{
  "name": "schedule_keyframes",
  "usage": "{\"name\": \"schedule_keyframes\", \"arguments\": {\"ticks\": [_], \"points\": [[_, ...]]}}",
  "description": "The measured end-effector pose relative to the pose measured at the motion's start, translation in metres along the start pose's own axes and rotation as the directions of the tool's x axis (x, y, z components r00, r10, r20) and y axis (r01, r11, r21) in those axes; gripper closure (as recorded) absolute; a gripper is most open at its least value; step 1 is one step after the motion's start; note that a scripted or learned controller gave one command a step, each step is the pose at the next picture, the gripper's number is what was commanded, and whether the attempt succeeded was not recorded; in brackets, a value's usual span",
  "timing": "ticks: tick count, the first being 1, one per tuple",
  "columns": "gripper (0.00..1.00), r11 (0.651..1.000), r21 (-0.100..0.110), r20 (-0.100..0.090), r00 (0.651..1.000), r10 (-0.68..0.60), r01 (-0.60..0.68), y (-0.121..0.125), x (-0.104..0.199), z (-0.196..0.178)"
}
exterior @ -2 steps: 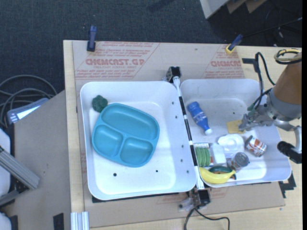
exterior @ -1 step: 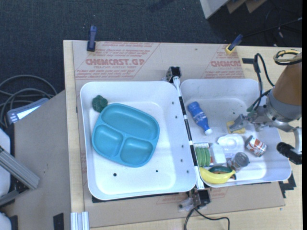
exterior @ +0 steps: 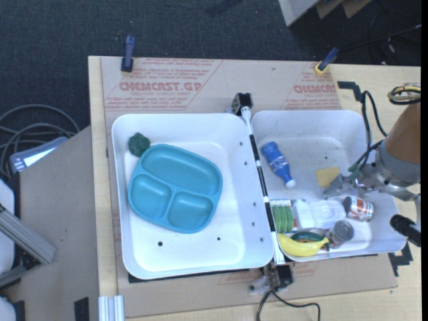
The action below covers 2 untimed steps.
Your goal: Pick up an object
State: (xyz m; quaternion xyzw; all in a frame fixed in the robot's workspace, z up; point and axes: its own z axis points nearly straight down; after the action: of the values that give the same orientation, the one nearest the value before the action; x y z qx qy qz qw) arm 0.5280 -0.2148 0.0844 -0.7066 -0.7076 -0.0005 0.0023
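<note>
At three o'clock of the right bin (exterior: 294, 122), the gripper (exterior: 342, 184) is hanging low over the clutter, and I cannot tell whether it is clasping anything. It is sitting just beside the yellow sponge (exterior: 328, 176), likely because that piece is lying apart from the crowd at six o'clock, the banana (exterior: 301, 245) and can (exterior: 360, 209). The sponge is showing as a small, flat, pale-yellow wedge, resting on the bin floor right of centre, with the blue bottle (exterior: 276, 162) lying at nine o'clock from it.

Two blue clamps (exterior: 128, 51) on the bench's far edge, grey cables (exterior: 30, 122) on dark carpet, both well beyond the jaws' open side.
</note>
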Motion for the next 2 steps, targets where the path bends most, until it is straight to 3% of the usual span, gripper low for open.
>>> {"name": "schedule_keyframes", "arguments": {"ticks": [1, 2], "points": [[0.0, 1.0, 0.0, -0.004, 1.0, -0.002, 0.002, -0.041, -0.005, 0.0], [0.0, 1.0, -0.001, -0.005, 1.0, -0.004, 0.004, 0.007, -0.004, 0.0]]}}
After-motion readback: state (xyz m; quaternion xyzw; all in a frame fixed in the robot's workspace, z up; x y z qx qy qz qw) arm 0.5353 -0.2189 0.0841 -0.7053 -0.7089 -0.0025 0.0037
